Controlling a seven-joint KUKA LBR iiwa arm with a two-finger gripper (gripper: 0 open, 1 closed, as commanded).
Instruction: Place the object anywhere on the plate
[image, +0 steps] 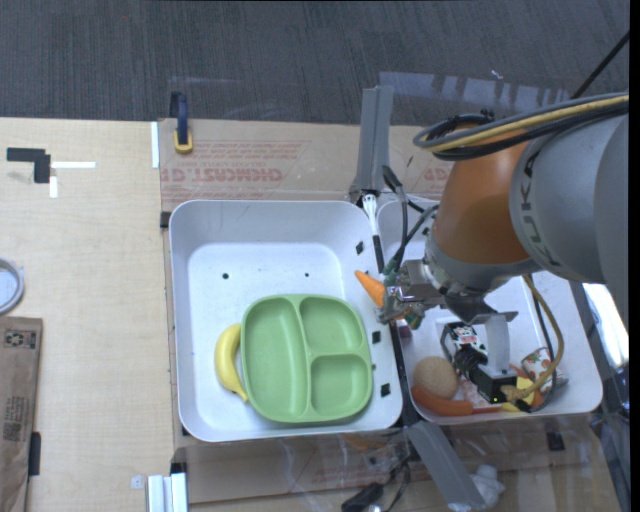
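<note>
- The green plate (303, 357), three compartments, lies in the left bin (190, 300).
- A banana (229, 362) touches the plate's left rim.
- A carrot (370, 287) sits just off the plate's upper right, by the bin wall.
- The hand (400, 303) hangs right of the plate beside the carrot; open or closed, I cannot tell.
- The cardboard (260, 160) above the plate bears reversed red print, perhaps "CHEMCO".
</note>
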